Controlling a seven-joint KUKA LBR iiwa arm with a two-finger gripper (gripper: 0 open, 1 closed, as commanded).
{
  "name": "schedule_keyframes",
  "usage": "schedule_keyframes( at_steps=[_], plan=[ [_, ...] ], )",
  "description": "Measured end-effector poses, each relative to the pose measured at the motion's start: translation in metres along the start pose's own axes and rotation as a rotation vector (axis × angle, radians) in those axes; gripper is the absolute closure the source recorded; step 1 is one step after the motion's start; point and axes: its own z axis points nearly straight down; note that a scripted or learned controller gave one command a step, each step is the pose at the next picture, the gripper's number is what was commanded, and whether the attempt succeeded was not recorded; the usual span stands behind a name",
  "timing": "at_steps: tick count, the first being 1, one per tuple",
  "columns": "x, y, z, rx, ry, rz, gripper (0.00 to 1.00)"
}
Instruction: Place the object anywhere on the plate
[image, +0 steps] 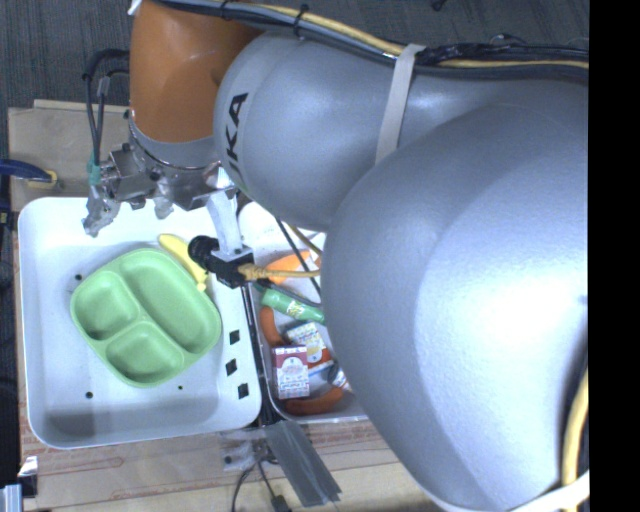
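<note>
well, the gripper hangs over the left bin's far edge, at about eleven o'clock from the green plate, whether clenched or released i cannot tell, and a yellow object lies touching the plate's one o'clock rim.

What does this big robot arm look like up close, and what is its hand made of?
The arm is bulky, smooth, rounded grey, with an orange band above the wrist and black KUKA lettering. Black and yellow cables run along it under a pale strap. The hand is small bare grey metal.
</note>
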Motion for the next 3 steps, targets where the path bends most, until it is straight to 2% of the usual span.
schedule_keyframes(
  at_steps=[3],
  plan=[
    [0.0, 0.0, 0.0, 0.0, 0.0, 0.0, 0.0]
  ],
)
